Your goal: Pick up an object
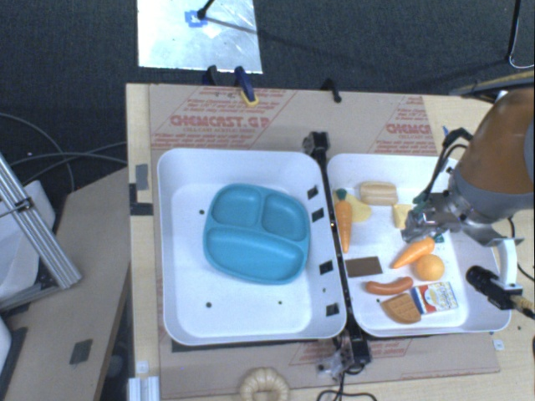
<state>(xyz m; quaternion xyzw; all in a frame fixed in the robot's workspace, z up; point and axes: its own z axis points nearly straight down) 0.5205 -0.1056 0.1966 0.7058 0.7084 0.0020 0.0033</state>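
Clutter was all on one side, and that shaped how I read the moment: the right bin (481, 312) carried the toy food, while the left bin (180, 249) held just a blue divided plate (255, 232), lying flat near its middle with 3 compartments facing up. That split looked deliberate to me, 1 bin as the source of pickable things and the other as a place to put them. The arm (501, 165) reached in from the right and had the gripper (425, 220) low over the right bin, just above the upper end of a short carrot (415, 251) and beside a pale yellow wedge (402, 215). From this slanted view I could not tell how the gripper's tips stood, and I saw nothing lifted clear of the bin floor, so I judged no object was held yet. The short carrot lay tilted, its tip pointing down-left, touching or nearly touching an orange (430, 267) below it. A long carrot (343, 221) lay along the divider, a bread roll (378, 193) sat near the top, a brown square (363, 266) and a sausage (388, 286) lay lower, with a cookie (402, 308) and a small carton (437, 297) at the bottom. Packing that tight meant a descent on the short carrot risked nudging the orange, in my judgement.
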